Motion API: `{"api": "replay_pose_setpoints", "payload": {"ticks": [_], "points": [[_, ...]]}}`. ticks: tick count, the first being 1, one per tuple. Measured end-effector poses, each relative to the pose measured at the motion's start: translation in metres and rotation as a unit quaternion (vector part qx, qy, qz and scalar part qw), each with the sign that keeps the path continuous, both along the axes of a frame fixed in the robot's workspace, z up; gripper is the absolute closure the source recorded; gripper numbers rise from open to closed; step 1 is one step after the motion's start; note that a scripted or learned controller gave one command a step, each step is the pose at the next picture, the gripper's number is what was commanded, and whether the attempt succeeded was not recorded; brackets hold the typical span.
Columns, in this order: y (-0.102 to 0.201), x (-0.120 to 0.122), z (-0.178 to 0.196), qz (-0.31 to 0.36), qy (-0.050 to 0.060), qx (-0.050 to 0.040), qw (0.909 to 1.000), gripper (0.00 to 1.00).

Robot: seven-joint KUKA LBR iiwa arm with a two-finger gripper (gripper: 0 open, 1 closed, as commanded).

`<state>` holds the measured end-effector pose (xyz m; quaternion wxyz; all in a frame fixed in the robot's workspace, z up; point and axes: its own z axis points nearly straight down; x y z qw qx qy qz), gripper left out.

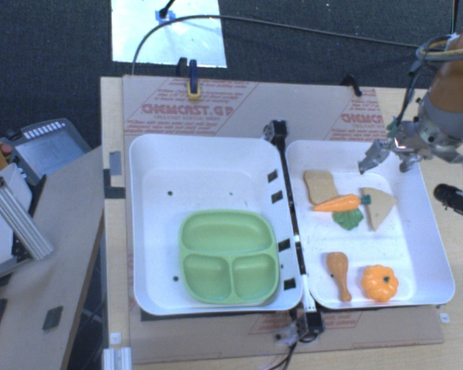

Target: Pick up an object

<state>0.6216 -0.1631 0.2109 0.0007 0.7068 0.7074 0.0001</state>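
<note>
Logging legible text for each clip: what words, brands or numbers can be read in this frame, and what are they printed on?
"CHEMCAST GP", red print on the brown protective sheet under the bins, behind the left bin.
A second red print of the same style on the sheet behind the right bin, partly covered and too blurred to read fully.
Smaller red lines beneath each: too small to read.
The grey device at far left: nothing legible.

A robotics lab. Two white bins sit on cardboard sheeting clamped to a bench, with a teach pendant left of them. Cables cross the dark carpet behind the bins.
</note>
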Motion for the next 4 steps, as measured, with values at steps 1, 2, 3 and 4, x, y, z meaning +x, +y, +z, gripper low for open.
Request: {"api": "replay_pose_setpoints", "payload": {"ticks": [1,2,3,4], "points": [[0.008,-0.002,-0.044,0.001,0.000,0.0003,1.0000,0.00],[0.013,-0.006,-0.088,0.000,0.001,0.0004,1.0000,0.00],[0.012,-0.005,-0.075,0.000,-0.002,0.0000,1.0000,1.00],[0.010,-0.006,-0.032,0.001,-0.001,0.0001,1.0000,1.00]]}}
